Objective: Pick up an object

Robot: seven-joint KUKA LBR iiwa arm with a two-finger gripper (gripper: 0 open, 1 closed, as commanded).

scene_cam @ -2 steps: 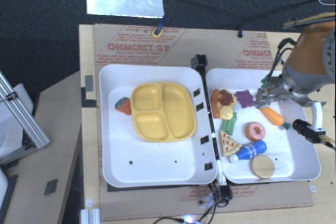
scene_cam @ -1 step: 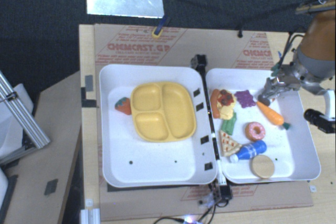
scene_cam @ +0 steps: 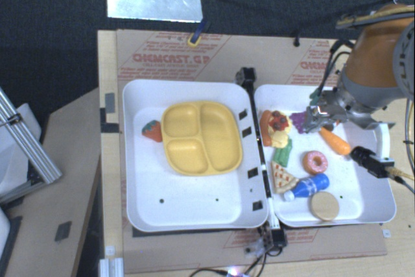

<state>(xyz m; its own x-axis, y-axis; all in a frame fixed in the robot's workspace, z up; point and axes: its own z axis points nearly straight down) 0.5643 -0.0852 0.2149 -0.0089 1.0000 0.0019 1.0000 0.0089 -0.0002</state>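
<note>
gripper [scene_cam: 319, 115] low in right bin [scene_cam: 382, 204], at its 12 o'clock; finger state cannot tell. purple grapes [scene_cam: 301, 120] touching gripper at its 9 o'clock. carrot [scene_cam: 335, 141] at its 5 o'clock. pink donut [scene_cam: 316, 162] mid-bin. yellow divided plate [scene_cam: 198, 137] in left bin [scene_cam: 139, 198].

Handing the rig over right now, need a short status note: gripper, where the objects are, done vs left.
Gripper: low over the right bin's upper part, next to the purple toy; finger state unreadable.
Right bin: carrot, donut, blue bottle, tan disc, pizza slice.
Left bin: yellow tray, strawberry beside it.
Done: no visible pick.
Left: grasp and lift one object.
</note>
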